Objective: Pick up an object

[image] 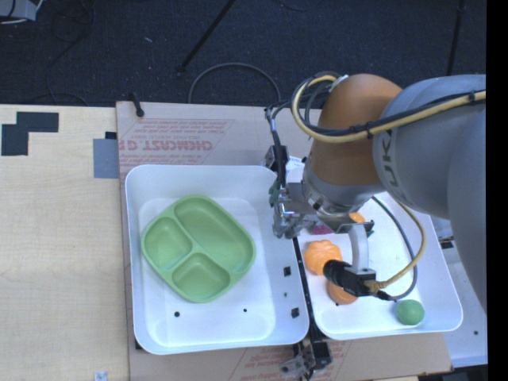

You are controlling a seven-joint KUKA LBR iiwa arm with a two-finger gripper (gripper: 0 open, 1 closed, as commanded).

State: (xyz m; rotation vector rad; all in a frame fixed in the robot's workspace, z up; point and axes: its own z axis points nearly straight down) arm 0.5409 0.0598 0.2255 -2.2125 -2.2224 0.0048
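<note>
Printed cardboard (pixel 178 137) on pale bench (pixel 55 252)

Arm over the right bin, green plate alone in the left.

The grey arm (pixel 429 141) reached in from the right, its orange band (pixel 353 113) above the wrist, and the tool (pixel 284 225) sat low at the seam between the two white bins. The left bin (pixel 208 325) held a green divided plate (pixel 198 247) lying flat, three compartments facing up. In the right bin (pixel 375 317) an orange object (pixel 319 255) lay just beside the tool, a second orange object (pixel 343 295) lay near it towards the front, and a small green ball (pixel 409 312) rested apart in the front right corner. A sliver of something pink (pixel 321 229) showed under the wrist, too hidden to identify. Both bins stood on printed cardboard (pixel 182 137) on the pale desk (pixel 55 252).
</note>
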